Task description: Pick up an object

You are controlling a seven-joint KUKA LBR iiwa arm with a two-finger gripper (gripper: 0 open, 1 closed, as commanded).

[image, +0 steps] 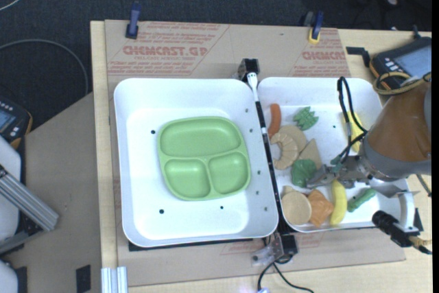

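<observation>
You have one cluster of toy food in the right bin (370, 96), all in its left half: one orange carrot-like piece (275, 117) at the top by the divider, one pale green leafy piece (306, 118) beside it, one tan ridged round (288, 143), one dark green piece (302, 170), one tan disc (296, 205), one orange chunk (319, 206), one yellow banana (337, 201) and one green stick (361, 200). The jaws (328, 177) sit low over the middle of that pile, just above the banana and beside the dark green piece; you cannot tell how far apart they stand. The left bin (137, 147) holds one green three-compartment plate (204, 156). Both bins rest on the table (171, 44)
</observation>
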